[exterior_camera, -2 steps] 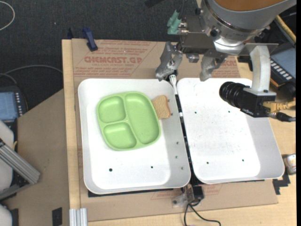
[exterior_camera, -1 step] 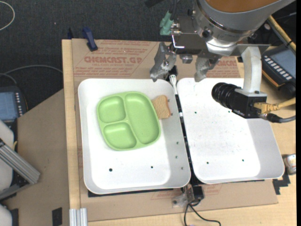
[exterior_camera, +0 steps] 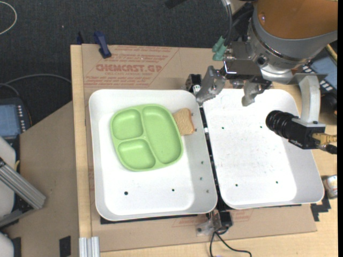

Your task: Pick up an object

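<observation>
Grey arm (exterior_camera: 292,42) with wide orange band (exterior_camera: 300,7), bare-metal pincer (exterior_camera: 228,93), thin black cables (exterior_camera: 230,16), small teal fitting (exterior_camera: 218,50) by the wrist.

2 bins lie side by side on a board (exterior_camera: 128,63). In the left bin (exterior_camera: 139,197), toward its far side, lies a plate with 3 compartments (exterior_camera: 147,138). A flat biscuit (exterior_camera: 185,122) touches the plate's far right edge, close to the right bin (exterior_camera: 252,165). The gripper (exterior_camera: 229,92) hangs above the right bin's far left corner.
</observation>
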`<state>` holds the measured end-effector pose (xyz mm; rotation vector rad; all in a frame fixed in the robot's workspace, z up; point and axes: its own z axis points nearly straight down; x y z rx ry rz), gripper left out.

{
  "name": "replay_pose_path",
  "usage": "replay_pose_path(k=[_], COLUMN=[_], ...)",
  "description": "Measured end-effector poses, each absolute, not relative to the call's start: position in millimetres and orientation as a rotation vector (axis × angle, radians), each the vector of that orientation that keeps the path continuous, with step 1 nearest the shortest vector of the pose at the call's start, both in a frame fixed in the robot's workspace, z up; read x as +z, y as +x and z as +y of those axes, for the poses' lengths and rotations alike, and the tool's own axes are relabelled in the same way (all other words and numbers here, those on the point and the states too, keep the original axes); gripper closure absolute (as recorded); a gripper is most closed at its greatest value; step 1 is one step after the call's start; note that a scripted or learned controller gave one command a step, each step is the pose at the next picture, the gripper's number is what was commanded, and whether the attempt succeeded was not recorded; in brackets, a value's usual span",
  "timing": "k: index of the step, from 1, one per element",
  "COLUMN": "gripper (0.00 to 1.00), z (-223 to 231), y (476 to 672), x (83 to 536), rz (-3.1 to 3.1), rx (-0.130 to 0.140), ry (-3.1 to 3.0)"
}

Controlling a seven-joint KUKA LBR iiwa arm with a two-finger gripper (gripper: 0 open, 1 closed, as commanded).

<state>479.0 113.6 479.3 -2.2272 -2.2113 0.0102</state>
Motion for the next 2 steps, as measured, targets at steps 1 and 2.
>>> replay_pose_path(k=[1, 2], gripper=[1.00, 1.00], z=[117, 119], y=[479.7, 478.8], x=[493, 443], rz=[-2.222, -2.217], rx=[-0.003, 0.010], ry=[-2.223, -2.221])
